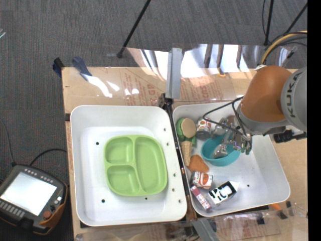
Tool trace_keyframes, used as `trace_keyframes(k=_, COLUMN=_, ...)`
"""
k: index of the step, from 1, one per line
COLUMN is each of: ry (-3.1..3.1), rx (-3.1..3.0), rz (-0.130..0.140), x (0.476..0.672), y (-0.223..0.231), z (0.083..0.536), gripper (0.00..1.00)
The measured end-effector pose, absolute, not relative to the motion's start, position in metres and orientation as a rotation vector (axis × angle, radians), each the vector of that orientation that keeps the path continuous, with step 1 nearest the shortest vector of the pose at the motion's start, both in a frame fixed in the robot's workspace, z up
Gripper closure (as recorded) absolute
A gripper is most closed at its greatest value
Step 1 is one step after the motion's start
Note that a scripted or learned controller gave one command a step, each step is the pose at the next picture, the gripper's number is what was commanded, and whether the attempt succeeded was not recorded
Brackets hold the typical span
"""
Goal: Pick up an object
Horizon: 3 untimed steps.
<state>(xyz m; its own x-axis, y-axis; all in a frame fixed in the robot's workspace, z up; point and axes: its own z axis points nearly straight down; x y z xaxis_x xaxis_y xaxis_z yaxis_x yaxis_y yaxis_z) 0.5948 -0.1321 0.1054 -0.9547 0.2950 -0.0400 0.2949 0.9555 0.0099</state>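
Observation:
My gripper hangs low over the right bin, right above a teal bowl and partly hiding it. The grey arm with its orange band comes in from the right. Around the bowl lie an ice-cream cone with a tan and green scoop, a small silver can, an orange lump, a red and white can and a black and white box. Nothing shows clearly held.
The left bin holds a light green divided plate. A metal post stands at the back between the bins. A small dark packet lies at the right bin's front wall. A teach pendant sits on the floor, lower left.

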Motion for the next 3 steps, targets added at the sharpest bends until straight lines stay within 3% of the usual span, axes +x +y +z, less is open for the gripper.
trace_keyframes(k=1, ry=3.083, rx=0.423, rz=-0.02, x=0.6, y=-0.098, z=0.104, gripper=0.0)
trace_keyframes(k=2, ry=3.06, rx=0.498, rz=0.008, x=0.553, y=-0.128, z=0.107, gripper=0.0)
trace_keyframes(k=3, ry=3.081, rx=0.541, rz=-0.014, x=0.616, y=-0.089, z=0.103, gripper=0.0)
